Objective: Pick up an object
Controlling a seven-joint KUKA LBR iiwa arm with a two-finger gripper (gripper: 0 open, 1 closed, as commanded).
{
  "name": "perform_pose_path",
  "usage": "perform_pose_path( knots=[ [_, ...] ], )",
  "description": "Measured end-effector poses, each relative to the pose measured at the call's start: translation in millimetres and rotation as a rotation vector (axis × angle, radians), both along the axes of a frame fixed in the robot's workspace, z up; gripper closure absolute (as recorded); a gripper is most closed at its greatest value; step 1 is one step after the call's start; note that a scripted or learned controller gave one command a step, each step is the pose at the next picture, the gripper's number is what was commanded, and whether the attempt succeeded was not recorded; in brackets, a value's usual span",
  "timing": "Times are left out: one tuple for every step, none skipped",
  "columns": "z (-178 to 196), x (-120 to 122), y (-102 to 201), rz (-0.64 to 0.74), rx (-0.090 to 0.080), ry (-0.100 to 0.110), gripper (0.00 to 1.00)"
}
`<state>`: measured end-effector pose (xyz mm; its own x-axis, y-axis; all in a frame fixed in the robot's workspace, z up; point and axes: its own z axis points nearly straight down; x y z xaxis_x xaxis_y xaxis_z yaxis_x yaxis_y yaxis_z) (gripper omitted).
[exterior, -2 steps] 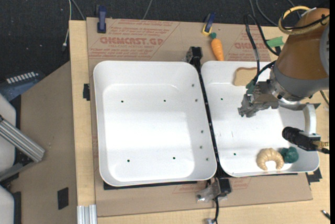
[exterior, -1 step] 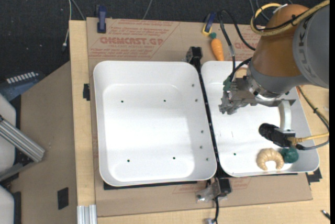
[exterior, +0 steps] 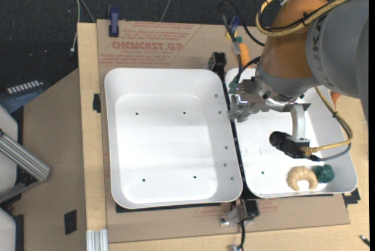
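The brown cardboard-covered tabletop (exterior: 146, 44) carries red print reading roughly "CHEMCAST GP". The grey and orange arm's jaws (exterior: 240, 104) hang over the right white bin's (exterior: 258, 176) left edge; their opening cannot be told. A tan croissant-shaped object (exterior: 302, 178) touches a small green object (exterior: 324, 173) near that bin's front right corner.

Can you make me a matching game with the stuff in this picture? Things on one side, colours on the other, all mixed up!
Things:
1. croissant
2. small ball
3. clamp
4. band on the arm

Colours:
A. orange
B. blue
C. tan
D. green

Pairs: 1-C, 2-D, 3-B, 4-A. The croissant and the small ball lie side by side in the right bin; the clamp sits at the board's far left corner.
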<state>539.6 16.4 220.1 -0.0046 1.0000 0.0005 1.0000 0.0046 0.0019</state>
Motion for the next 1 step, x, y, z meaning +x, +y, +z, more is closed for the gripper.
perform_pose_path(
  knots=[
    [-7.4, 17.0, 51.9, 0.000, 0.001, 0.002, 1.00]
  ],
)
